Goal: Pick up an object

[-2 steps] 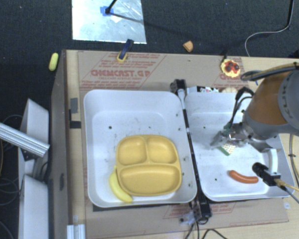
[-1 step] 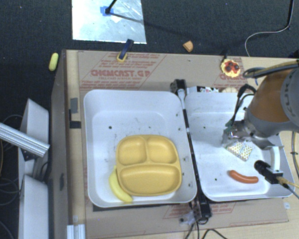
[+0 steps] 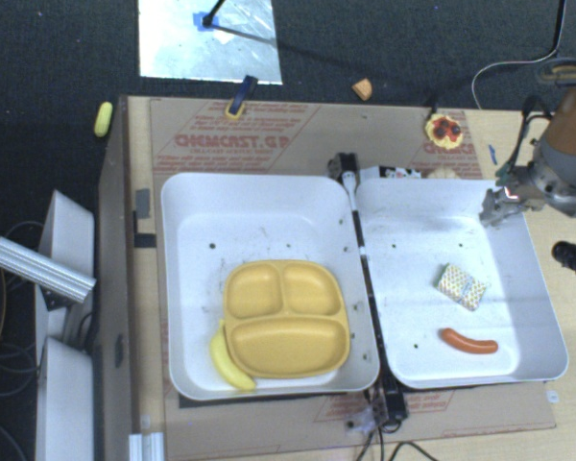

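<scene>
Gripper at the far right corner of the right bin, low over the rim there, nothing seen in its grasp. Spread or pressed together: cannot tell from this slant. Grey arm behind it, reaching in from beyond the right bin's right wall, orange band higher up.

Inside the right bin, toward its near right part: a small patterned packet, lying flat, well apart from the gripper. Just nearer than the packet, close to the right bin's front wall: a reddish-orange sausage, lying crosswise, apart from the packet.

Touching the right bin's left wall: the left bin. In it, in the half nearer the front: a yellow divided tray, with a yellow banana lying against the tray's left front corner.

Under the right bin and its neighbour: a brown cardboard sheet with red print. On it, just beyond the right bin's far wall: a little toy pizza. Farther beyond the right bin, on the dark floor: a small orange bit. Far to the upper left of the right bin: a shiny foil sheet, and off the cardboard's left edge a small yellow piece.
</scene>
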